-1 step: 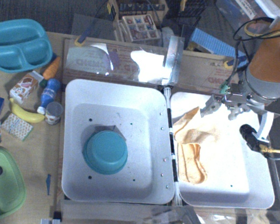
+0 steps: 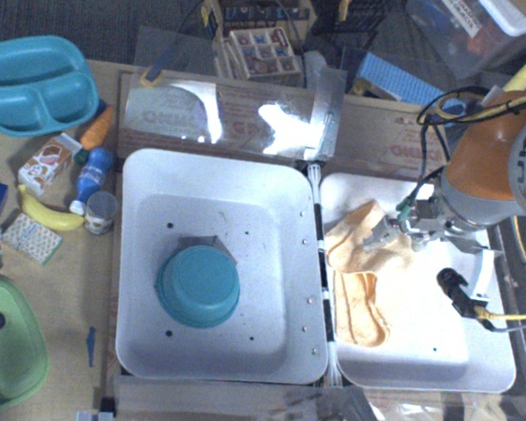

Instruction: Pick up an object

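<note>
I see the end effector [image 2: 401,221] low over the right bin [image 2: 434,361], at the upper part of it, touching or almost touching the cloth [image 2: 362,254]. I cannot tell from this slanted view what state it is in, because it is small and mixed with cables and the grey wrist.

The cloth is the thing I would take. It is pale yellow-orange and lies crumpled just to the left of the end effector and below it, with one lobe stretching further down toward the near side of the bin. I judge it as very light, soft and without stiffness, so it will fold and hang when it is lifted, and it is not fragile. It is probably not slippery, but a flat layer gives little to pinch. The best place to take hold seems to me a raised fold or ridge, like the bunched part closest to the end effector, not the flat lobe.

Far to the left, in the other bin [image 2: 136,332], stands a blue bowl [image 2: 199,285] upside down. It looks hard and smooth, and its wide round body would be more difficult to hold.
</note>
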Action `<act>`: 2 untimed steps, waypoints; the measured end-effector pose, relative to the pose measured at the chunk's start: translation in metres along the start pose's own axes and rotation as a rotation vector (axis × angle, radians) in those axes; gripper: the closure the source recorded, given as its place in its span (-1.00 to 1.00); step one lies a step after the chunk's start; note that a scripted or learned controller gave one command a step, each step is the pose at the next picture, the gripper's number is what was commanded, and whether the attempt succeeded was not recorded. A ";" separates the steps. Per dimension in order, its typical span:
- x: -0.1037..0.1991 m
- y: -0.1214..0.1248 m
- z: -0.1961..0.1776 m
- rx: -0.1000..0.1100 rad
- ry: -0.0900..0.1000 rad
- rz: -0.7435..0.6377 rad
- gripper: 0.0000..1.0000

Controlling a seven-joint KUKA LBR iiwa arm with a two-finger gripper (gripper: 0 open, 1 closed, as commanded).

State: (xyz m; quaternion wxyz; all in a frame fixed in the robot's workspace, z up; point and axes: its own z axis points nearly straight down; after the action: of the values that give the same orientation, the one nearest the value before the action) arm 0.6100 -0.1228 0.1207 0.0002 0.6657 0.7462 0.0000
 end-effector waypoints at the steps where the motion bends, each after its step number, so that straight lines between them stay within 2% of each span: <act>1: 0.009 0.054 0.032 -0.008 -0.003 -0.028 -1.00; 2: 0.009 0.055 0.020 -0.015 -0.004 -0.026 1.00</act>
State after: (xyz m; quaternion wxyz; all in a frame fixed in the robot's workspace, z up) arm 0.6641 -0.1081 0.1011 0.0068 0.6559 0.7548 0.0042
